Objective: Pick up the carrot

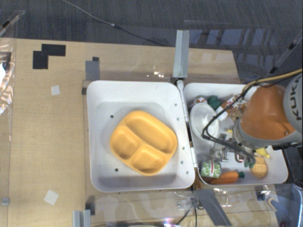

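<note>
Carrot is seen lying flat along the lower edge of the right bin, just beside a green-labelled can at the lower right of the frame, with nothing gripping it. The gripper is hung just above it, presumably lined up for a descent. How wide it is set cannot be told, since cables and the wrist hide it.
</note>
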Tool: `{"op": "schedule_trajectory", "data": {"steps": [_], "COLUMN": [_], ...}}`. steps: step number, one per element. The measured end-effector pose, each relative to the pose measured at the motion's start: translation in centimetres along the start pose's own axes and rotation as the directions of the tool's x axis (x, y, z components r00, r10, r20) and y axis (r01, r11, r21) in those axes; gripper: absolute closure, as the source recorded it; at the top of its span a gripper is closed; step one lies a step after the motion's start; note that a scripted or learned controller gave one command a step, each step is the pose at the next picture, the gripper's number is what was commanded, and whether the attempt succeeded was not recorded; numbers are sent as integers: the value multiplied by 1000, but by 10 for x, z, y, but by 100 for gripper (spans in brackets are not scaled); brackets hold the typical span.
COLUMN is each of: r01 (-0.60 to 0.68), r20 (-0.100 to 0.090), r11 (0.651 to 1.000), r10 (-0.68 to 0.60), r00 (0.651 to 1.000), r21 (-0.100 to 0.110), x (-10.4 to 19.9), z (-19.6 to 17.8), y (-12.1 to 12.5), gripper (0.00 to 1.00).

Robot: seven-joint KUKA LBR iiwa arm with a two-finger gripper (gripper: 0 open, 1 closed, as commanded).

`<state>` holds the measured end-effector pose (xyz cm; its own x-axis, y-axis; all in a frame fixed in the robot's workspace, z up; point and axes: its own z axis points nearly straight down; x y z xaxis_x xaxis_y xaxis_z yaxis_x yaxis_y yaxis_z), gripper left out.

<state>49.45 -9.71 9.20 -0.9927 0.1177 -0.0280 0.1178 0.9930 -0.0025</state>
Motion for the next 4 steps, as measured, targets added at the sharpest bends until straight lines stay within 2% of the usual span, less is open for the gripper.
{"op": "schedule_trajectory", "data": {"steps": [1, 2, 3, 4], "r01": [-153, -57, -160, -163], "r20": [-12, -18, -21, -20], "r11": [988, 998, 987, 987], "r10": [153, 57, 160, 163], "r00": [988, 998, 987, 986], "r21": [0, 0, -2, 0], "x": [5, -2, -18, -18], "z": [-2, -41, -27, -27], "y": [13, -50, 14, 12], "gripper": [100, 100, 100, 0]}}
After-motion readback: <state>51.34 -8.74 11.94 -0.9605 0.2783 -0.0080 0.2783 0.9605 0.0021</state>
